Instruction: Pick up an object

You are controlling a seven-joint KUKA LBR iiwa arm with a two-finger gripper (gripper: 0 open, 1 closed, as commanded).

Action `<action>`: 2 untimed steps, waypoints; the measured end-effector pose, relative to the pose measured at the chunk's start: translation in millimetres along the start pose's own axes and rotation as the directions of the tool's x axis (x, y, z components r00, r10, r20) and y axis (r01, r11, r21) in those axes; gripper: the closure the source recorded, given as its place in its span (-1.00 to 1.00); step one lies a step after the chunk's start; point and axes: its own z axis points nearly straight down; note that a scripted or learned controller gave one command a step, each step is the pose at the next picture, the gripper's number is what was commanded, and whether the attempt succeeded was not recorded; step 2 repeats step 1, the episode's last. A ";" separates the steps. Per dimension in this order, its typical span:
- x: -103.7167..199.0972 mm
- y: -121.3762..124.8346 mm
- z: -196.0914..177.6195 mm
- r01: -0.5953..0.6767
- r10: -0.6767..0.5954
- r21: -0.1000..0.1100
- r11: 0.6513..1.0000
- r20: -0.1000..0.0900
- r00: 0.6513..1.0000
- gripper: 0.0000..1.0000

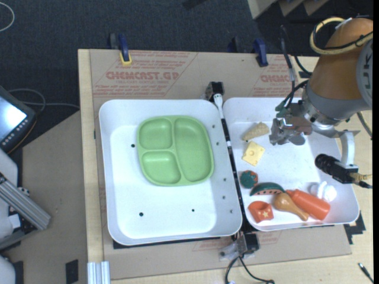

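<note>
My gripper (286, 134) hangs over the upper middle of the right bin (340, 215), just right of a tan bread-like piece (256, 131). Nothing shows between its fingers. Below the bread lies a yellow cheese wedge (253, 154). Along the bin's front sit a small round multicoloured piece (248, 178), a watermelon slice (266, 189), an orange-red piece (260, 210), a brown chicken drumstick (285, 203), an orange carrot (310, 203) and a white piece (324, 190).
The left bin (118, 176) holds a green divided plate (175, 149). A black handle-like part (334, 167) of the arm reaches over the right bin's right side. Cardboard (177, 70) lies under both bins, held by blue clamps at the back.
</note>
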 end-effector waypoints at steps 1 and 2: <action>-9.9 5.5 -2.5 0.000 0.000 -0.005 1.000 0.002 1.000 1.00; -9.9 5.5 -2.5 0.000 0.000 -0.005 1.000 0.002 1.000 1.00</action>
